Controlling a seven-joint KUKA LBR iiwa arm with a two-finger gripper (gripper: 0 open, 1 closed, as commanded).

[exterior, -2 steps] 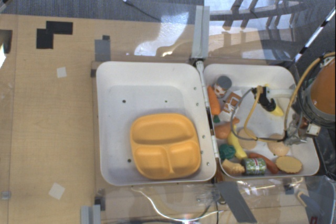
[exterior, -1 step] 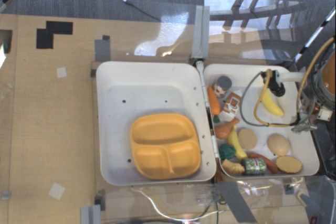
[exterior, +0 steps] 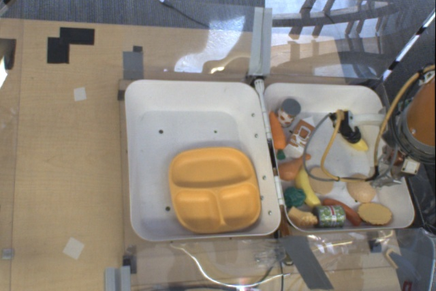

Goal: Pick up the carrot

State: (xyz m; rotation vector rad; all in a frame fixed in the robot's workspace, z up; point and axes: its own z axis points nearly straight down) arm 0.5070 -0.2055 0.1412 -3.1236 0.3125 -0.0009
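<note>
- Orange and tapered, the carrot (exterior: 276, 131) lies in the right bin (exterior: 361, 100), close along that bin's left wall and running lengthways with it.
- Just beyond the carrot's far end sits a small figure with a grey head (exterior: 290, 110), and a pale printed card (exterior: 300, 133) lies just beside the carrot toward the bin's middle.
- Grey with its orange band, the arm (exterior: 417, 120) comes in at the right edge, and the gripper (exterior: 387, 172) hangs over the right side of the same bin, well apart from the carrot.
- How wide the gripper stands cannot be told from this view, and nothing can be seen held in it.
- Near the gripper lies a pale egg-shaped thing (exterior: 361, 191), with a round tan biscuit (exterior: 375, 214) beside it at the near wall.
- Along the near end of the right bin lie a yellow banana (exterior: 306, 186), a dark green lump (exterior: 294, 196) and a green can (exterior: 332, 216) on its side.
- White as well, the left bin (exterior: 184, 112) holds a yellow compartment plate (exterior: 214, 189) toward its near right corner.
- Both bins stand on the light wooden bench (exterior: 61, 167).
</note>
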